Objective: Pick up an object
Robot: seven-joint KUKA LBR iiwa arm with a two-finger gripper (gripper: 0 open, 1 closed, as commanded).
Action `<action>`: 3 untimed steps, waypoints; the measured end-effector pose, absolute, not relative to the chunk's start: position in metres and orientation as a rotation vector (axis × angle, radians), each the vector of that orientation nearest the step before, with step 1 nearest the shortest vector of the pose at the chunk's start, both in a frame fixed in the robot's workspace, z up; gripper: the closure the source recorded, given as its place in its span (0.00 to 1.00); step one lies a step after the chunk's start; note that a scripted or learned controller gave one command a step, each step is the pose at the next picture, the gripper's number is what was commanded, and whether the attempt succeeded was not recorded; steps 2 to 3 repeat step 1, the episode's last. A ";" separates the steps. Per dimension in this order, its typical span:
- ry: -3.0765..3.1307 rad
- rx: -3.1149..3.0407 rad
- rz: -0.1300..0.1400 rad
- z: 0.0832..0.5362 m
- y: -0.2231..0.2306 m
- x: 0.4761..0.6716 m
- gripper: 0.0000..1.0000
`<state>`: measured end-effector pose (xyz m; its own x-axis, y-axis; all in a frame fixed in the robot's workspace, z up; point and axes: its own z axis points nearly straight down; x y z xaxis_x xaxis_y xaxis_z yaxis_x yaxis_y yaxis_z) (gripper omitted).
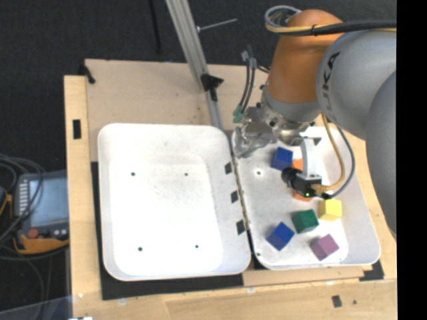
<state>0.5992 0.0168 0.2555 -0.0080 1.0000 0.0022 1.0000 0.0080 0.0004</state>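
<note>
Five blocks (281, 235) in right bin (360, 245); jaws seemingly at its upper-left corner

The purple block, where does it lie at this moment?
In the camera view the purple block lies in the right bin, at its near right corner, just below the green block and the yellow block.

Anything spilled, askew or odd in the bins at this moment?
Nothing stands out. The blocks, blue, green, yellow, purple and another blue, all lie loose inside the right bin, none over its rim.
</note>
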 end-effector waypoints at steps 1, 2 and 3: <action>-2.228 -2.213 -0.001 0.255 0.058 0.578 1.00; -2.228 -2.213 -0.001 0.255 0.058 0.578 1.00; -2.228 -2.213 -0.001 0.255 0.058 0.578 1.00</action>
